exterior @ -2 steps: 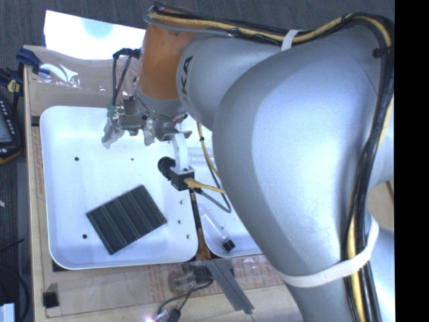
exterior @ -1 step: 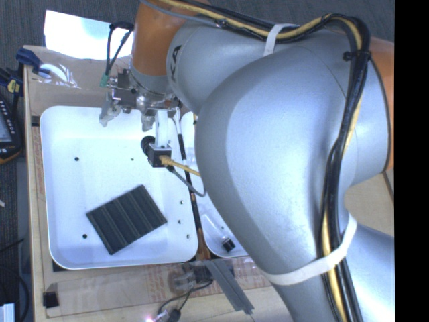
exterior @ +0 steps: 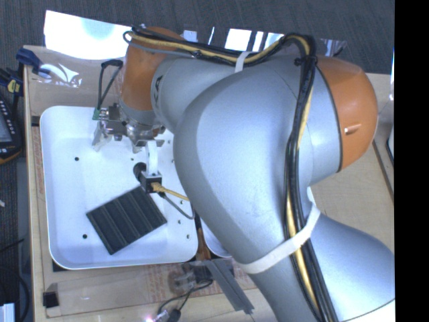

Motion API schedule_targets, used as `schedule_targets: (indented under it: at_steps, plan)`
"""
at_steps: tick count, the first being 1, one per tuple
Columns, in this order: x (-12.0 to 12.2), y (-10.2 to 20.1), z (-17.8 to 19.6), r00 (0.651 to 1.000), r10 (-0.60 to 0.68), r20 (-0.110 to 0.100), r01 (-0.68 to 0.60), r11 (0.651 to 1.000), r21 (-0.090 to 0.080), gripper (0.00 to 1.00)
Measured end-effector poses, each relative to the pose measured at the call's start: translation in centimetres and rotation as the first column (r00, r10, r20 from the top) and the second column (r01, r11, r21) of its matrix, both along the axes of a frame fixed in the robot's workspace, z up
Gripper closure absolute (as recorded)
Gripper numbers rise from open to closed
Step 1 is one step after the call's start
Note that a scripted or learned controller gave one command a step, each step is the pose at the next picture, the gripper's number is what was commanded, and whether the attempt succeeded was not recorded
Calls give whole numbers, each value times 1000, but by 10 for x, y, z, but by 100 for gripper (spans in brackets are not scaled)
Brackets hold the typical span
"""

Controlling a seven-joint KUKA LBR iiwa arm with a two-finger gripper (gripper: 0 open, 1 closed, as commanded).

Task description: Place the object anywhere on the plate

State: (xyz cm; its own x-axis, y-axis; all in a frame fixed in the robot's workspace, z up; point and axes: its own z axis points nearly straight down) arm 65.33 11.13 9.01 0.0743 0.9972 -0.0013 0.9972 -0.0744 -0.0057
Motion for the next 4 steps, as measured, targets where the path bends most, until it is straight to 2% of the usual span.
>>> schedule_targets:
  at_steps: [1,2,3,4]
  plan:
    - [3,25,72,937,-350,4,350,937,1,100]
    - [-57,41,181,966,-259,4,259,966,1,100]
    - [-17,98,218,967,-256,4,256,967,0,100]
    - [-40,102,335,1000,-17,5,17,1000,2,100]
